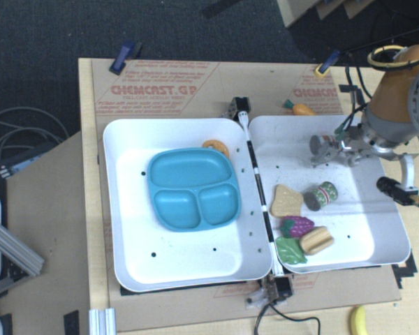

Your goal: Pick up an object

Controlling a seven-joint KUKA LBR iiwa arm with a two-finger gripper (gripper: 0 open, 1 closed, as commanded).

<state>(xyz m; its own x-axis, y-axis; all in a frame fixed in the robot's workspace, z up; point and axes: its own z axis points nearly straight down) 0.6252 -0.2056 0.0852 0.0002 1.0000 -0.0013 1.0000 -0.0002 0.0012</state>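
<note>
The grey two-finger gripper (320,150) hangs over the far part of the right shallow white bin (377,255), pointing left; whether it is spread or closed cannot be told, and nothing is seen in it. The grey arm with its orange band (394,93) reaches in from the right. The candidate objects lie nearer: a small green-and-grey can (321,195) on its side, a tan slice of toy bread (286,201) just left of it, then purple toy grapes (297,225), a tan toy bread roll (315,240) and a green toy leaf (290,250) bunched at the near left corner. The can appears the cleanest target, standing a little apart; a good attempt would centre over it and descend straight, avoiding the bread. The left white bin (126,257) holds a blue divided plastic tray (193,188) and an orange toy ring (216,146).
</note>
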